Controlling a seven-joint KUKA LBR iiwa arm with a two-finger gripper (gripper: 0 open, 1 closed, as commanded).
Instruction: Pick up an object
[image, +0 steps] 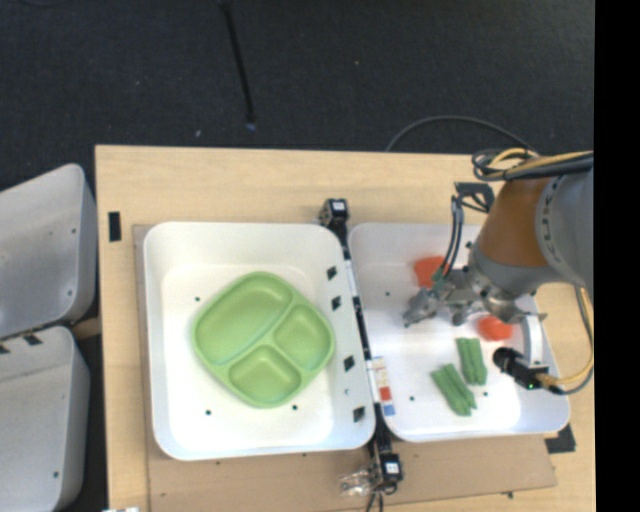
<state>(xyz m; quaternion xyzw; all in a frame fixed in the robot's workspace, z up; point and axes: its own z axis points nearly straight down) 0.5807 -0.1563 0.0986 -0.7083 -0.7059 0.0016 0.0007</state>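
Observation:
My gripper (437, 304) hangs low over the middle of the right bin (400, 400), reaching in from the right. An orange piece (430, 268) lies just behind it, toward the bin's far side. A second orange piece (494, 327) peeks out to the right, partly covered by the wrist. Two green bean-like pieces lie nearer the front: one (471, 360) upright and one (454, 389) slanted. Nothing shows between the fingers.
The left bin (165, 420) holds a green divided plate (263, 339) with three compartments. A ridge with black clips (350, 320) separates the two bins. Wooden bench (240, 185) surrounds them.

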